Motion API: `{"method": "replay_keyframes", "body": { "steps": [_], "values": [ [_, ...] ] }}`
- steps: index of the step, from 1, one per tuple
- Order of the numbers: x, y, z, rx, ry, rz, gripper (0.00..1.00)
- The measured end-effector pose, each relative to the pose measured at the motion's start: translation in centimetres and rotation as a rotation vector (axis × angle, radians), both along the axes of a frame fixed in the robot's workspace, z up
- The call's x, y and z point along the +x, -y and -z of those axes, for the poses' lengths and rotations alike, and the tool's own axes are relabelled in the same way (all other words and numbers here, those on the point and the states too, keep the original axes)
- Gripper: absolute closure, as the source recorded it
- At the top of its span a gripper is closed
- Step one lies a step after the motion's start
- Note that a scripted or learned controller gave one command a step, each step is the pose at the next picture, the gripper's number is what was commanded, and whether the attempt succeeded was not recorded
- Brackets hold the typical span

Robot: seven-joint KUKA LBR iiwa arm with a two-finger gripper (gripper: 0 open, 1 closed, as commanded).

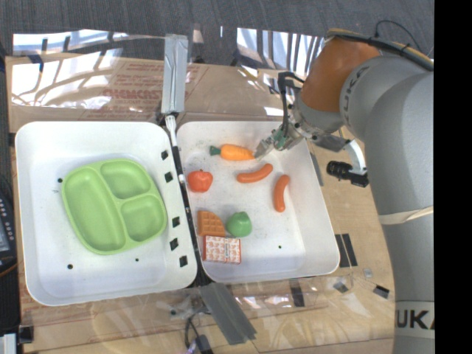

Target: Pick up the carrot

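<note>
Nearest the camera in the right bin [324, 253] lie a red-and-white cracker [222, 249], a waffle [209, 222] and a green apple [239, 224]. Beyond them are two sausages [254, 173] and a tomato [199, 180]. The carrot [234, 152] rests at the bin's twelve o'clock. The end effector [270, 144] hovers at the carrot's three o'clock, just beside it; its spread I cannot tell. This looks like the approach: next, centre over the carrot and descend.

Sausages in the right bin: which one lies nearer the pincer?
The upper sausage, lying almost level below the carrot; the other sausage stands nearly upright, farther from the pincer.
</note>
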State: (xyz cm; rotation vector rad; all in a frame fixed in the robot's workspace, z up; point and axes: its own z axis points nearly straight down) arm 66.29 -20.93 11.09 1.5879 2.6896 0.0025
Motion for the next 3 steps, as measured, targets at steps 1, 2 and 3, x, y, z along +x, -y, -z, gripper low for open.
{"method": "replay_keyframes", "body": {
  "steps": [1,2,3],
  "values": [
    [0.0,0.0,0.0,0.0,-0.001,0.0,0.0],
    [-0.6,-5.3,1.9,0.008,-0.019,-0.069,0.0],
    [-0.6,-5.3,0.9,0.007,-0.021,-0.072,1.0]
  ]
}}
